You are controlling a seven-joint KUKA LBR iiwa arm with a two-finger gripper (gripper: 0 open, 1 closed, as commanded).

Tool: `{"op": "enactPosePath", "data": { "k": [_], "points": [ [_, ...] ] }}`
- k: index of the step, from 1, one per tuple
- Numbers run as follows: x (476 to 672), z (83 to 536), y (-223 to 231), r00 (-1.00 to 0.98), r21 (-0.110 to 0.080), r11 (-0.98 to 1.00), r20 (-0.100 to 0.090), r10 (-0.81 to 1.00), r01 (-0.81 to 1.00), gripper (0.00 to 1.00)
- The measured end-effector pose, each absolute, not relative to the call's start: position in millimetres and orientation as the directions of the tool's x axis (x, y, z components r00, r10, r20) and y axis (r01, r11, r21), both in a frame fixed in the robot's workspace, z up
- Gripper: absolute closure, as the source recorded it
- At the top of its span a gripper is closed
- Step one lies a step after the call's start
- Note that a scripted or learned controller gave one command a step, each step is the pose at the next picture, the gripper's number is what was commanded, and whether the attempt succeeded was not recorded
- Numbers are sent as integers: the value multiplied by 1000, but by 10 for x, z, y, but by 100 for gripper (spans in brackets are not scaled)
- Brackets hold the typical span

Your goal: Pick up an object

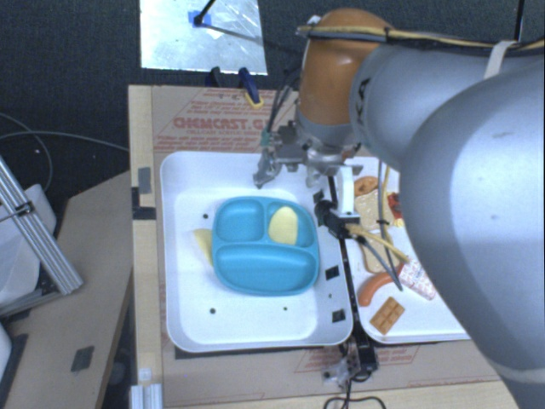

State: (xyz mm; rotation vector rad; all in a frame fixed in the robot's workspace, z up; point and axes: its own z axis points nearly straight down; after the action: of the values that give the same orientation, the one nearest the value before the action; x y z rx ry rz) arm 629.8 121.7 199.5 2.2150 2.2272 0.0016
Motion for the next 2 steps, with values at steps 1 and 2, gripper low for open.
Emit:
{"op": "enactPosePath", "data": {
  "k": [1, 2],
  "points": [
    [5389, 1977, 1282, 0, -7, 0, 1, 1000, 1000, 0],
    [5427, 1840, 496, 4, 0, -4, -1, 1000, 1000, 0]
  ]
}}
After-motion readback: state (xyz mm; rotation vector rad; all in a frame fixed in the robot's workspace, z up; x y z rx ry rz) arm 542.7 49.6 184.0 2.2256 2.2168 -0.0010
